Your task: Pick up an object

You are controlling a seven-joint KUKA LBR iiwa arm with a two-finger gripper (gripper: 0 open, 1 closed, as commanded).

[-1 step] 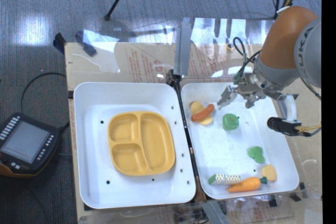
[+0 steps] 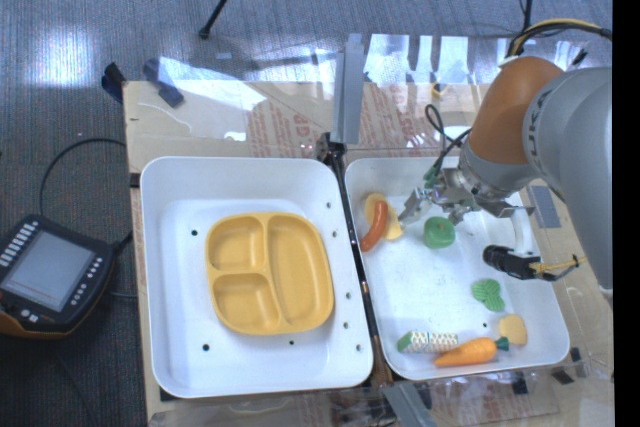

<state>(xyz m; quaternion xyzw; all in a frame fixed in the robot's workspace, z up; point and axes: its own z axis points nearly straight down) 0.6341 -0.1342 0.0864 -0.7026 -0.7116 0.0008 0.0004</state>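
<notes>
One fixed camera looks down at a slant on the bench point(image 2: 140, 130), both bins in frame, floor beyond it.

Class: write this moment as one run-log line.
gripper: open, above green round toy | right bin | nothing held | yellow tray: left bin

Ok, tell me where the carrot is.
The carrot lies in the right bin, along its near edge, just right of the corn.

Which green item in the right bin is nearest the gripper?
The round green piece, right beside the gripper near the bin's far side. The leafy green one lies farther toward the near edge, and the corn's green end farther still.
</notes>
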